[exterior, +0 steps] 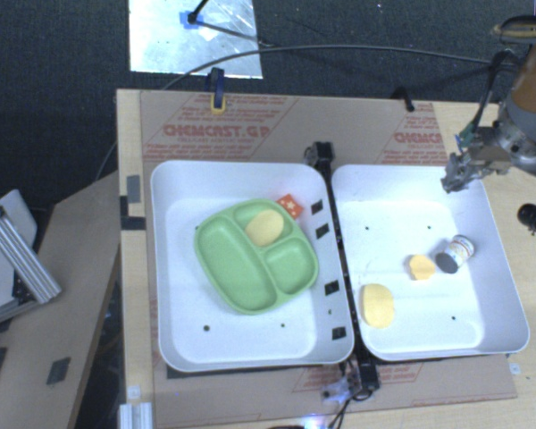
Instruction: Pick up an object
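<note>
Green divided tray (250, 271) in the left bin (174, 239) far left of the pincer, yellow lump (266, 229) in one tray compartment, orange block (289, 206) beside the tray, yellow oval (378, 304), small yellow piece (421, 266) and little jar (454, 254) in the right bin (491, 329) below the pincer, pincer (456, 175) above that bin's far right corner, nothing seen in it, its opening impossible to tell.

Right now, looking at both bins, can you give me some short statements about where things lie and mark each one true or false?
1. The green tray lies in the left bin. True.
2. A yellow piece lies in one compartment of the green tray. True.
3. The small jar lies in the left bin. False: it lies in the right bin, beside a small yellow block.
4. The end effector is down among the objects in the left bin. False: it is over the far right corner of the right bin.
5. A yellow oval object lies in the right bin. True.
</note>
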You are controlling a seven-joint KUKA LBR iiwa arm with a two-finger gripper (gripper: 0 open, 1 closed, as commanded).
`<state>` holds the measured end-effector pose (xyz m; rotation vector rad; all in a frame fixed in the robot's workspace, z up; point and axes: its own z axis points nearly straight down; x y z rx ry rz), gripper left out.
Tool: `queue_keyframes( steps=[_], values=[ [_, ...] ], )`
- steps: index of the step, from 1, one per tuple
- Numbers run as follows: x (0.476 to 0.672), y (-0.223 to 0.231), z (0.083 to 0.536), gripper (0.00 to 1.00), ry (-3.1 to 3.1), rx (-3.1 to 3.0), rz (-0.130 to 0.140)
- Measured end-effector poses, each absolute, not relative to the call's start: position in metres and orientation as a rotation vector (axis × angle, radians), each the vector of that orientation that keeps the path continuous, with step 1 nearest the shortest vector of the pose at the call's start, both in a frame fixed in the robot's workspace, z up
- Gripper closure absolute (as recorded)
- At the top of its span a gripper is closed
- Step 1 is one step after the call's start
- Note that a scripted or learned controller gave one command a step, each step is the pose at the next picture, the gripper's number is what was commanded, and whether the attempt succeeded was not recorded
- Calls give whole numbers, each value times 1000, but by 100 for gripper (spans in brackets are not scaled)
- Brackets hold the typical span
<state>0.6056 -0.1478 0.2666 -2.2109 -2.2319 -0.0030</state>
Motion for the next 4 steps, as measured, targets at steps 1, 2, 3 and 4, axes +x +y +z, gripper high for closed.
queue_keyframes(
  steps=[1,2,3,4],
  values=[
    [613,-101,251,100,-2231,-2212,-4],
    [627,-49,237,100,-2233,-2210,-4],
    [642,10,236,100,-2234,-2209,-6],
    [652,71,228,100,-2233,-2210,-5]
  ],
)
